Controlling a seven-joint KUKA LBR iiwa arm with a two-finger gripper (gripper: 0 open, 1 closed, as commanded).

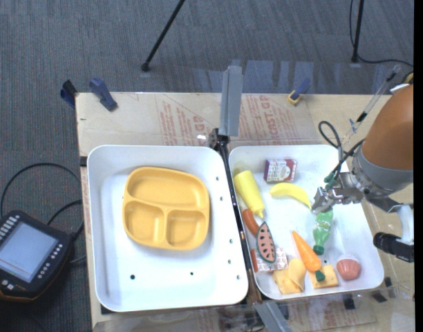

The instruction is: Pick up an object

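Arm: a bulky rounded orange band sat above a grey wrist section.
Wrist: grey, cylindrical, narrowing toward the tool.
Gripper: small, metallic grey, with dark fittings.
Cables: thin black cables looped beside the wrist, running to the tool.
Markings: too small to tell.

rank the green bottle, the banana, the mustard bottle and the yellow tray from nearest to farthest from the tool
Measured from the tool, in the camera view:
1. Small green plastic bottle, just below the tool in the right bin.
2. Yellow toy banana, to the tool's left, same bin.
3. Yellow plastic mustard bottle, by that bin's left wall.
4. Yellow three-compartment plastic tray, in the left bin.
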